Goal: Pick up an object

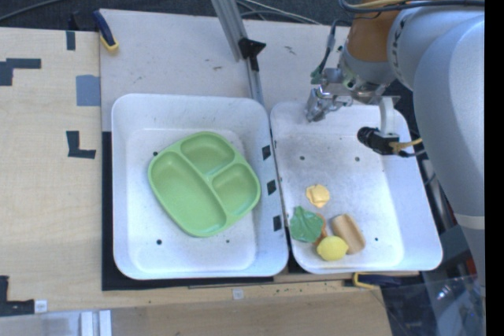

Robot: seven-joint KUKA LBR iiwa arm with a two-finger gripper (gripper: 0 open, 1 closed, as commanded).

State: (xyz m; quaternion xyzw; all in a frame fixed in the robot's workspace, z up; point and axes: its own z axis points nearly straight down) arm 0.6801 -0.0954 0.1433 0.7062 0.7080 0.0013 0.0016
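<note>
Hand [315, 111] grip unclear over speckled right bin [409, 193], glossy lemon [331, 249], three-part green plastic plate [205, 182].

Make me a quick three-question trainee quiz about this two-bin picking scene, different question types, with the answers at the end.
1. True or false: the green divided plate lies in the left bin.
2. Multiple choice: the hand hangs over the right bin's A) far edge, B) near edge, C) centre.
3. Fill in: the yellow lemon lies between the green leafy toy and the tan ____.

Key: 1 true; 2 A; 3 bread roll.
</note>
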